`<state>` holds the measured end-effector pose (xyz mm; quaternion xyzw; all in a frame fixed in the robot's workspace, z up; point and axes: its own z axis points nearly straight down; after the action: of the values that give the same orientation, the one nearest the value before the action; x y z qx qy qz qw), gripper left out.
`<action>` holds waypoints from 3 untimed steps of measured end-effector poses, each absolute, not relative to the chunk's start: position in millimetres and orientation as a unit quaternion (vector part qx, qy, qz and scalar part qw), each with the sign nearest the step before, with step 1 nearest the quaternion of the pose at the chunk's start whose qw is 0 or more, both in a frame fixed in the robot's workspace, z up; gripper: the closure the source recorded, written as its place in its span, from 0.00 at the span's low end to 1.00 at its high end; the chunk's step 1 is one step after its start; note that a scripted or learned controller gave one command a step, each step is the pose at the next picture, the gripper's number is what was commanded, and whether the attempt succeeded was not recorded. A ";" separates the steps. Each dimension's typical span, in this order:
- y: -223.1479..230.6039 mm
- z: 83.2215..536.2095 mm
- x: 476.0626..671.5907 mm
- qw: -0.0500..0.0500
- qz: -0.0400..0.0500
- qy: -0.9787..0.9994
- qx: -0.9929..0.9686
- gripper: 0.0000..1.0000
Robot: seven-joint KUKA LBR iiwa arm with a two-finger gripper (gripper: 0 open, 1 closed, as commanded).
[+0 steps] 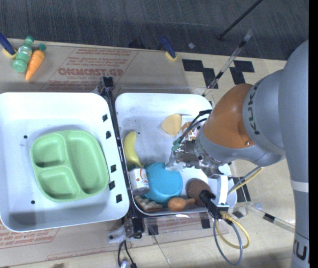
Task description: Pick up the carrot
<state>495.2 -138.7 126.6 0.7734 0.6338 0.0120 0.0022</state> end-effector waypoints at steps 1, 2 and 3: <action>-63.2 192.2 477.0 -0.003 -0.001 0.712 0.702 1.00; -104.7 216.0 476.6 -0.001 -0.002 0.791 0.612 1.00; -44.2 198.3 479.0 -0.004 -0.002 0.597 0.802 1.00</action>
<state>479.0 -44.2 198.3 0.8020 0.5973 -0.0020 -0.0038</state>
